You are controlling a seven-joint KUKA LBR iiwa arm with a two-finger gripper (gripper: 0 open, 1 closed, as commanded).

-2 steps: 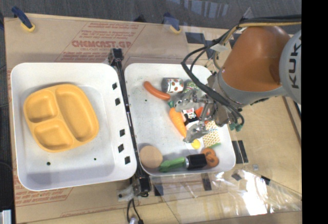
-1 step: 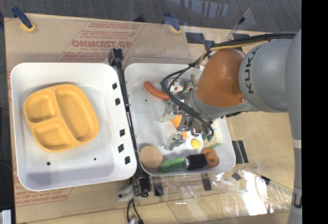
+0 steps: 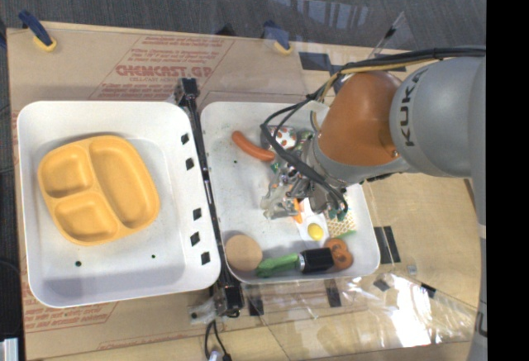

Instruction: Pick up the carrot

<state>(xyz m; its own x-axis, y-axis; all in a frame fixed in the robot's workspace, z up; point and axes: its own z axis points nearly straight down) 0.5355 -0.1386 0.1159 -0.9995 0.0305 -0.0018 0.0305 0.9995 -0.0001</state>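
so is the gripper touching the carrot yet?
Apart. The camera view shows bare white bin floor between the carrot, lying at the right bin's far side, and the gripper nearer the middle.

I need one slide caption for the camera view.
KUKA arm lowers its gripper into right bin, carrot lying nearby.

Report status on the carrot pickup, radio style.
Tool low in right bin, fingers unclear. Carrot lying free, up-left of tool. Clutter under wrist; yellow tray in left bin.
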